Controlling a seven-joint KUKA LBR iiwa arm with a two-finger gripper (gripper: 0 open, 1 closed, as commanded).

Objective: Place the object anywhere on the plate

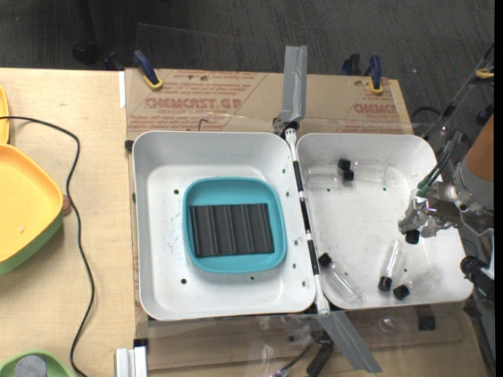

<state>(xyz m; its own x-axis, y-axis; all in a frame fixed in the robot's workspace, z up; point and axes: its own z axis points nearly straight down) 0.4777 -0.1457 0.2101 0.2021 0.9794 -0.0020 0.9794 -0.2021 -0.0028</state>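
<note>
Two white bins (pixel 157 289) sit side by side. At right, the claw (pixel 412 230) hangs over small tubes (pixel 387 267); its grip cannot be told. Tubes could roll away before reaching the teal plate (pixel 233 193).

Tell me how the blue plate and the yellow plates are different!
The teal-blue plate lies inside the left white bin; the yellow plates sit outside on the wooden table. The blue plate is one alone with a dark ribbed middle; the yellow ones are stacked and plain inside. The blue plate shows whole; the yellow stack is cut off by the picture's left edge. Both are shallow with rounded corners.
</note>
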